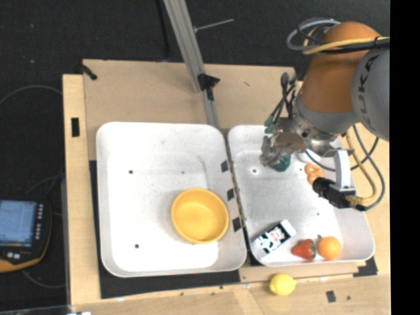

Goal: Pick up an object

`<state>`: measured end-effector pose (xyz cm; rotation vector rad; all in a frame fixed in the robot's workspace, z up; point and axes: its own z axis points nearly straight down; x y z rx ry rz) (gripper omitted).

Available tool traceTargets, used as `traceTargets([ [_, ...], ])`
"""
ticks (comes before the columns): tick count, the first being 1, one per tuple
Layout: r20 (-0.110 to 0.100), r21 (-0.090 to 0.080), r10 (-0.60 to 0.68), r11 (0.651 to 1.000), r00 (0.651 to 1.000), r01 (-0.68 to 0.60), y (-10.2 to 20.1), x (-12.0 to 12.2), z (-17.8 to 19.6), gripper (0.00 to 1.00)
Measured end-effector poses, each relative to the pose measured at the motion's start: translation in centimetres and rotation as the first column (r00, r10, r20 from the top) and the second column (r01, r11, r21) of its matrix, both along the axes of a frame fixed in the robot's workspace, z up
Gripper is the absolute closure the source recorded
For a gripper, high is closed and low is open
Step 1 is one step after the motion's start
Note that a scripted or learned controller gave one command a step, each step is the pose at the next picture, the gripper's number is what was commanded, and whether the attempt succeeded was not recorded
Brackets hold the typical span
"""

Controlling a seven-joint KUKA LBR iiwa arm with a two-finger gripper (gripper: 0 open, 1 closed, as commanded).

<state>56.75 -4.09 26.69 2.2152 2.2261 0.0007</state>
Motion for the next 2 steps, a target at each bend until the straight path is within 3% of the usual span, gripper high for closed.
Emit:
traceTargets([
  [2,0.0,0.0,0.001,1.0,1.0,-0.001,9.3,0.8,-2.3,1.0],
])
